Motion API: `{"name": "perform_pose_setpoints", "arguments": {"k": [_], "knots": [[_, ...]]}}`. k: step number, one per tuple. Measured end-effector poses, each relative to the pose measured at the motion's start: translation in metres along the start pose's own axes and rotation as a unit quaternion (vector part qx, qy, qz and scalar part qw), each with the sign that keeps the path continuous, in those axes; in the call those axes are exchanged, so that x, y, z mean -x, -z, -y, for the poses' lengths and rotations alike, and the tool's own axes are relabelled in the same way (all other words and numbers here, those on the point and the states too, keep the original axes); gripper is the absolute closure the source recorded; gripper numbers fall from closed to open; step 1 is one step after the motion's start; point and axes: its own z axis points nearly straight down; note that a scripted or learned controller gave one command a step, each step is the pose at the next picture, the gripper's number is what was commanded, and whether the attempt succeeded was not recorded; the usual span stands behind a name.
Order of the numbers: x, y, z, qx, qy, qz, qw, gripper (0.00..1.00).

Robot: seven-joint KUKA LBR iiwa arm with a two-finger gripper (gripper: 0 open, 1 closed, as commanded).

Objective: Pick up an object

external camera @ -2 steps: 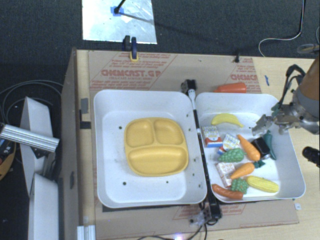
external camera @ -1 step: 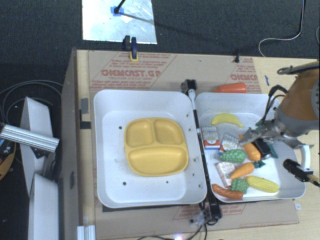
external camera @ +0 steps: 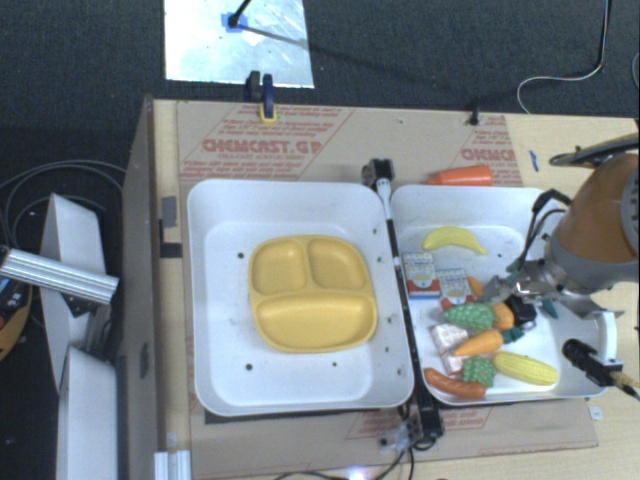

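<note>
My gripper (external camera: 518, 303) is down in the right bin (external camera: 500, 204), among a pile of toy food. Touching its tip are a small orange piece (external camera: 503, 317) and a green broccoli-like toy (external camera: 468, 316). Below them lie a carrot (external camera: 478, 343), a yellow corn cob (external camera: 526, 369), a second green toy (external camera: 479, 370) and a red sausage (external camera: 453, 385). A banana (external camera: 455, 239) lies near the back of the bin. Two small cartons (external camera: 420, 274) sit against its left wall. The gripper's dark body hides what is under it.
The left bin (external camera: 215, 268) holds a yellow divided plate (external camera: 310, 292). An orange carrot-like toy (external camera: 460, 176) lies on the bench behind the right bin. A black clamp (external camera: 380, 173) sits at the divider's far end. The arm's orange and grey wrist (external camera: 600, 233) overhangs the bin's right side.
</note>
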Motion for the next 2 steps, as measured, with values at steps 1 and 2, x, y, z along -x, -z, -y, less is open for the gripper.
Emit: {"name": "perform_pose_setpoints", "arguments": {"k": [1,2], "knots": [[-0.037,0.018,-0.063,0.001,0.002,0.000,1.0000,0.00],[-0.095,0.000,-0.136,0.001,0.002,-0.001,1.0000,0.00]]}}
